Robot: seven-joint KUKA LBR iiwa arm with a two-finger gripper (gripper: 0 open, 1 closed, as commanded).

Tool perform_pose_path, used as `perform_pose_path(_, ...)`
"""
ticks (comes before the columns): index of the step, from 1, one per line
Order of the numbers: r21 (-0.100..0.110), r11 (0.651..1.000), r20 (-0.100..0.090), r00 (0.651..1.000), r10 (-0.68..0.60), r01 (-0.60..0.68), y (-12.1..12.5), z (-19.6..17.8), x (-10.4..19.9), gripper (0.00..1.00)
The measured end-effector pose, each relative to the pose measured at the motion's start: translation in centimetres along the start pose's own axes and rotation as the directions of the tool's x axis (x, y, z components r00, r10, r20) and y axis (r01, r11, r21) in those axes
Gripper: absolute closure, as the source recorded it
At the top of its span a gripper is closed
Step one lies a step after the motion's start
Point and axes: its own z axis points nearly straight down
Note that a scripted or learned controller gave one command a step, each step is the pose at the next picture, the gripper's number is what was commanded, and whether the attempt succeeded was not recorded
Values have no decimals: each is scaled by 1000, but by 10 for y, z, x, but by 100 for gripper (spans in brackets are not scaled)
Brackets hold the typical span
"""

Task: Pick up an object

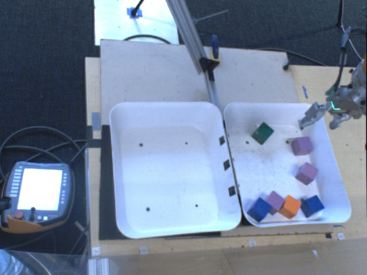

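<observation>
Looking down from the camera view: hovering at the right bin's upper right corner, the grey two-finger gripper point(321, 116), with nothing visible between its tips and too blurred to judge as parted or closed. Lying in the right shallow white plastic bin point(339, 171), all the candidates: a dark green cube point(262, 133) alone near the top, a purple cube point(301, 146) just below the gripper, another purple cube point(306, 172) further down, and along the bottom edge a tight cluster of a blue cube point(259, 208), a pale purple cube point(276, 201), an orange cube point(290, 206) and a second blue cube point(312, 205). Probably approaching rather than grasping. Favouring the nearest purple cube as well apart from its neighbours; squaring the tips to two flat faces, descending straight, avoiding the bin wall and the crowded bottom row. Sitting beside it, the left shallow white bin point(123, 171). Resting at far left, a grey-and-orange pendant with a lit screen point(37, 195); no legible writing or brand anywhere.
</observation>
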Motion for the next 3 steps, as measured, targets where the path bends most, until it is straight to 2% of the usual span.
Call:
perform_pose_path(1,3,1000,0,1000,2,-2,1,41,0,0)
perform_pose_path(2,6,1000,-1,1000,4,-4,-3,102,-5,0)
perform_pose_path(3,5,1000,-1,1000,2,-2,5,149,-6,0)
